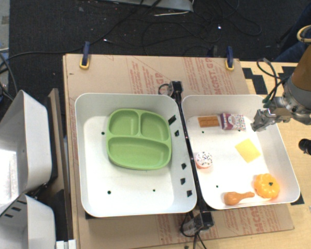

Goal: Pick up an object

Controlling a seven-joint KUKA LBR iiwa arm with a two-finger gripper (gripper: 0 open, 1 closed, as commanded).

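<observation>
The right bin (280,154) holds a yellow flat slice (248,150), an orange pepper-like toy (266,185), an orange drumstick-shaped toy (237,196), a small white and pink round item (203,160), an orange cracker-like rectangle (208,121) and a maroon and white packet (232,121). My gripper (261,120) hangs at the bin's far right edge, just right of the packet and above the yellow slice. Nothing shows between its fingers.
The left bin (93,191) carries a green divided plate (139,139). A black divider (184,139) runs between the bins. Two clamps, one yellow (85,57) and one blue-yellow (229,59), grip the cardboard's far edge. Grey trays (15,154) stand off to the left.
</observation>
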